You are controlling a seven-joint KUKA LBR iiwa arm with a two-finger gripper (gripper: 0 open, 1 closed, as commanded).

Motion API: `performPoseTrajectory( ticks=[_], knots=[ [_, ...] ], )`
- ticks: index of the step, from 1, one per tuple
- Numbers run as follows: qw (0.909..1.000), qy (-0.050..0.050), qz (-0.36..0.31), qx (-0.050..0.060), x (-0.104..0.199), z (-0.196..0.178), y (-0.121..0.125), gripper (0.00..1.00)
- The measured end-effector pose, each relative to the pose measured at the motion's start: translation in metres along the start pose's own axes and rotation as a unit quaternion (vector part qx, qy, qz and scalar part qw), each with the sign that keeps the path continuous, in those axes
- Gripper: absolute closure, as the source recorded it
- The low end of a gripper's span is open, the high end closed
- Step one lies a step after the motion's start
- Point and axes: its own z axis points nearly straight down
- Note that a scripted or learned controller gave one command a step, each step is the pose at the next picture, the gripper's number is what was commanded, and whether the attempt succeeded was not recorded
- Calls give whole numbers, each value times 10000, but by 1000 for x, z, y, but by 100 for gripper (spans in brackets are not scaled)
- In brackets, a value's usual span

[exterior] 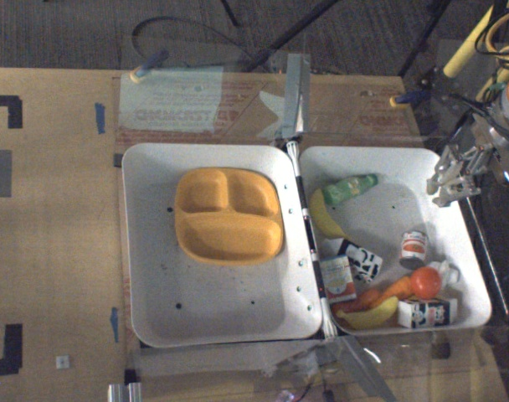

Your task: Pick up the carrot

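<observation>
A banana [373, 316] is lying at the right bin's [476, 249] near edge, the carrot [394, 289] touching just behind it. The gripper [452, 182] is hovering over the bin's far right rim, well apart; its jaw state I cannot tell.

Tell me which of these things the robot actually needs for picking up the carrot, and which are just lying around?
Needed for the job:
carrot, in the right bin
claw, over that bin's right rim

Just lying about:
orange divided plate in the left bin
green bottle
two bananas
black-and-white carton
small can
milk carton
</observation>
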Motion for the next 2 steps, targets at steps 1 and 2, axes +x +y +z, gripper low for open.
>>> performPoseTrajectory(
  ticks=[1, 2],
  knots=[
    [9856, -14, 1693, 15, -24, -60, -31, 100],
    [9872, -2, 1598, 10, -55, -27, -35, 100]
  ],
)
